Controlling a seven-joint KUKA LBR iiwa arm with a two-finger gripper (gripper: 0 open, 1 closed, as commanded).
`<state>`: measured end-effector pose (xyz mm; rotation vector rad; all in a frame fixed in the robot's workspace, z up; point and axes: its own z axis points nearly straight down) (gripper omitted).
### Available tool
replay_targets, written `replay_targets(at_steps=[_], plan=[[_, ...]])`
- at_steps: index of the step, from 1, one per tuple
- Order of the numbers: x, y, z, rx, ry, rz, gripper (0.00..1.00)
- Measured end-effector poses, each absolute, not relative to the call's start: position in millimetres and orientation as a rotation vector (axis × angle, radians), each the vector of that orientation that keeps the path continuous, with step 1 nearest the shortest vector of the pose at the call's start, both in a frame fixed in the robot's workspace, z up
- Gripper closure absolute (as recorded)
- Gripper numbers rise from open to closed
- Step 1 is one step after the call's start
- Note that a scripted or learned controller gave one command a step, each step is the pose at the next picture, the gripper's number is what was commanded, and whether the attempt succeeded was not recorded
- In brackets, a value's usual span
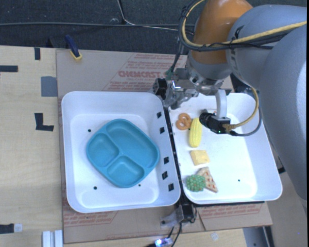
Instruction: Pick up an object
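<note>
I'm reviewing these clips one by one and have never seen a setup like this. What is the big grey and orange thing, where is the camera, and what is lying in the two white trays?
The grey and orange shape is a robot arm reaching in from the right. One fixed camera looks down on the bench at a slant. Its claw hangs over the top left corner of the right bin; I cannot tell whether it is open or shut, and nothing shows held in it. The left bin holds a blue divided plate. The right bin holds small toy foods: a pretzel, a corn cob, a yellow block, a pizza slice and something green touching it.
</note>
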<state>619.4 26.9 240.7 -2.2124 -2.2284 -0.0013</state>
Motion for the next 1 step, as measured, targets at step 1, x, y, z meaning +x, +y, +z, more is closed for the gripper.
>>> replay_targets(at_steps=[1], plan=[[611.7,87.0,237.6,-2.212,-2.228,0.002,1.0]])
